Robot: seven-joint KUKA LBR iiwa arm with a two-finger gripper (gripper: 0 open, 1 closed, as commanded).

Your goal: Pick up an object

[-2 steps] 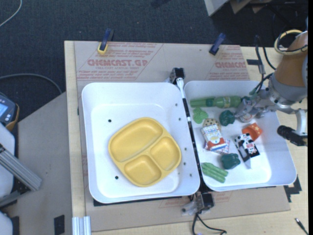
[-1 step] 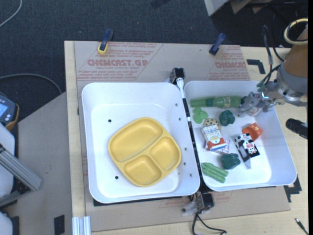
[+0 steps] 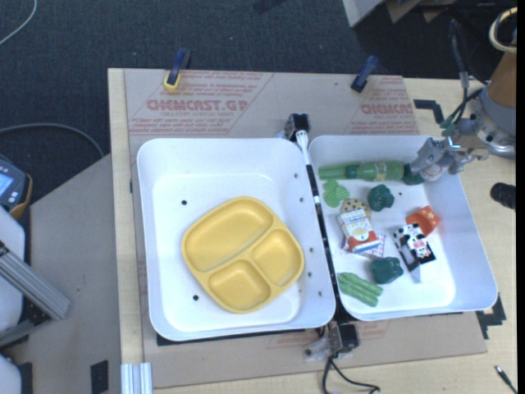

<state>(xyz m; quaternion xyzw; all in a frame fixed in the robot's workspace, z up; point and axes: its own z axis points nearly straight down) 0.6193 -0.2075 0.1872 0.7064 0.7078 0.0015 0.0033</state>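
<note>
We see the gripper (image 3: 426, 164) low at the right bin's (image 3: 476, 253) far edge, just beside the green bottle's (image 3: 365, 171) end; whether its claw is open or closed we cannot tell. Toys crowd the bin's middle, while bare floor stays near its right wall. The left bin (image 3: 156, 220) bears a yellow tray (image 3: 242, 254).

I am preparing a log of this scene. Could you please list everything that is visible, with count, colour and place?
bins: 2, white, side by side on the bench
divided plate: 1, yellow, left bin
bottle: 1, green, right bin, far edge
small green toys: about 4, right bin
snack box: 1, white and red, right bin middle
orange toy: 1, right bin
black-and-white toy: 1, right bin
clamps: 2, blue, board's far edge
gripper: 1, grey, over right bin's far right corner, beside the bottle's end
</note>
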